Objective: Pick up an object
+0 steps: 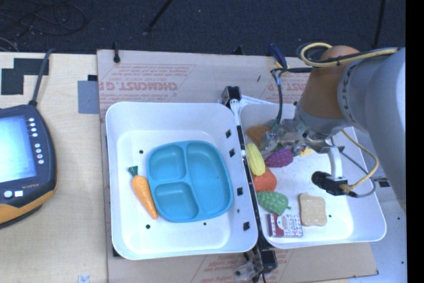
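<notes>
The right bin [368, 233] holds several toy foods. A yellow corn cob [255, 158] lies by its left wall, with a purple piece [281, 158] beside it and an orange-red piece [265, 180] just below. Further forward lie a green piece [272, 201], a tan bread slice [313, 209] and a red-and-white packet [286, 225]. The arm reaches in from the right, and my gripper [281, 140] hangs low over the back left of this bin, right above the purple piece. Its tips are lost among cables and dark parts. Nothing shows as lifted.
The left bin [114, 142] carries a blue divided plate [189, 181] and an orange carrot [144, 195] to the plate's left. A brownish piece [257, 133] sits at the right bin's back left. A control tablet [20, 162] lies at the far left of the bench.
</notes>
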Robot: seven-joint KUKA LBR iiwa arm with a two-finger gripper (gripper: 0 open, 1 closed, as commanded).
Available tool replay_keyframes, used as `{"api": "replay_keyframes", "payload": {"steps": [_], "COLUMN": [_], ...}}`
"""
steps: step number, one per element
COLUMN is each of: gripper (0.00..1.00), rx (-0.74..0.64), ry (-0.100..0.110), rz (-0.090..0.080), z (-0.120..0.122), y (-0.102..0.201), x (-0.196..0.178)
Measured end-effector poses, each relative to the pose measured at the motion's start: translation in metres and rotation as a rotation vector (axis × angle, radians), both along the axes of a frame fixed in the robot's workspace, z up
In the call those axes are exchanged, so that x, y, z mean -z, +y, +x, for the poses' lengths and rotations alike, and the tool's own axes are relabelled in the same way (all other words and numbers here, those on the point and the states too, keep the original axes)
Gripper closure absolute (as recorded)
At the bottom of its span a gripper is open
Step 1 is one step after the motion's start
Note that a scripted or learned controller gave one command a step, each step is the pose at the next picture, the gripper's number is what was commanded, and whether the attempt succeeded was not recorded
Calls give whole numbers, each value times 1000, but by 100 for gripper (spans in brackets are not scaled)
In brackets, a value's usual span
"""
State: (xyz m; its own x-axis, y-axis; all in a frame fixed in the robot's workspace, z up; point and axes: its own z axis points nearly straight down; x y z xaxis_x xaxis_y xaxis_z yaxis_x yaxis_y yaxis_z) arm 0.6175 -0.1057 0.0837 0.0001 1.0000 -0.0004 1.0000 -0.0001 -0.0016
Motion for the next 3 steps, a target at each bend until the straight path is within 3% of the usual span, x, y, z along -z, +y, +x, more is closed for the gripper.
{"api": "replay_keyframes", "payload": {"steps": [1,2,3], "gripper": [0,0,0], "rx": [-4,-2,3], "ry": [-1,2,5], "rz": [1,1,1], "z": [27,26,-33], "y": [-6,15,-9], "x": [-4,-4,-4]}}
